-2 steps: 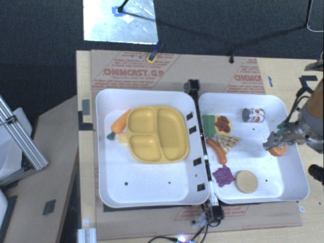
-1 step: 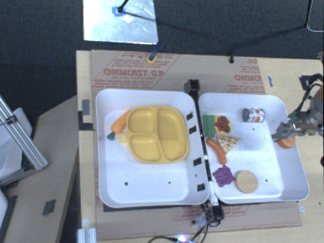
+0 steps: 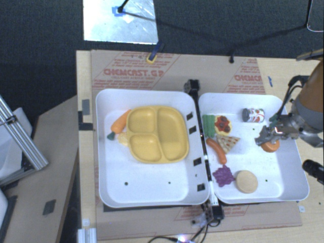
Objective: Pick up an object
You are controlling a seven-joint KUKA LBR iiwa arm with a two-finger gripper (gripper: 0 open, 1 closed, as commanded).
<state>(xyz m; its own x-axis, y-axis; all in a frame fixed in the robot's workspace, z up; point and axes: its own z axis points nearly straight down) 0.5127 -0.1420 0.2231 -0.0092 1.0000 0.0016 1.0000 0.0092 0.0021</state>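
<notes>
My gripper [image 3: 267, 136] hangs low over the right side of the right bin [image 3: 291, 186]. Just below it and partly hidden by it lies a small orange object [image 3: 272, 147]; whether the gripper touches it is unclear. Elsewhere in this bin are a small can [image 3: 253, 115] on its side, a green piece [image 3: 208, 124], a red and yellow piece [image 3: 222, 124], a pizza slice [image 3: 229, 144], an orange sausage [image 3: 217, 150], purple grapes [image 3: 223, 175] and a tan round bun [image 3: 247, 181].
The left bin [image 3: 109, 186] holds a yellow divided plate [image 3: 154, 134], with a carrot [image 3: 120, 121] lying against its left edge. A black divider [image 3: 200, 146] runs between the two bins. The arm's grey body comes in from the right above the right bin's wall.
</notes>
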